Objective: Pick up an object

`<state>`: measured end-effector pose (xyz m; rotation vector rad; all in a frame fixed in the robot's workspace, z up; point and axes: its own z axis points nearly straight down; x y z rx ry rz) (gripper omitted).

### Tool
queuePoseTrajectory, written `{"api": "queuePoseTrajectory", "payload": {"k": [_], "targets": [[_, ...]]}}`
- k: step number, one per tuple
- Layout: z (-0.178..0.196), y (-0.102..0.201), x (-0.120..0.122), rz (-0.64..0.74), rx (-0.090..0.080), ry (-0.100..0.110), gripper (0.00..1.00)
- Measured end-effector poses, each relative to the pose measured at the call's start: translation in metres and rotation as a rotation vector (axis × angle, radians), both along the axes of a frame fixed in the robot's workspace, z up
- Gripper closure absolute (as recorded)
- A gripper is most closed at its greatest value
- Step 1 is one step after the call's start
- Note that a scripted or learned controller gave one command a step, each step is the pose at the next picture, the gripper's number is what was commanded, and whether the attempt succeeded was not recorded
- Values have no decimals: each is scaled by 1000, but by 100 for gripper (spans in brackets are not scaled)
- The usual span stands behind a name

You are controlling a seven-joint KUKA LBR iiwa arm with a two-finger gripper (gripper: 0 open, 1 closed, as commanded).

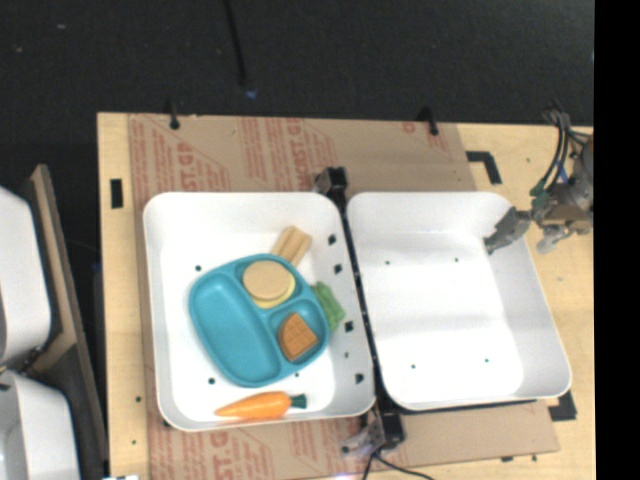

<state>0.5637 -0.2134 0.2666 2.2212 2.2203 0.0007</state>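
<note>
Hovering at the right bin's [520, 368] far right rim, the fingers [528, 230] look spread apart; they grip nothing.

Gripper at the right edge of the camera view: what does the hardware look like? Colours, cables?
Little of it is in frame. The gripper is grey metal: one dark grey finger slants over the rim of the right bin, from a lighter grey block behind it. Thin dark cables loop above that block. It is too small to read any markings.
</note>
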Motion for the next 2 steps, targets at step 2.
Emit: {"api": "queuePoseTrajectory", "payload": {"k": [2], "targets": [[-5, -14, 125, 2, -1, -2, 0]]}}
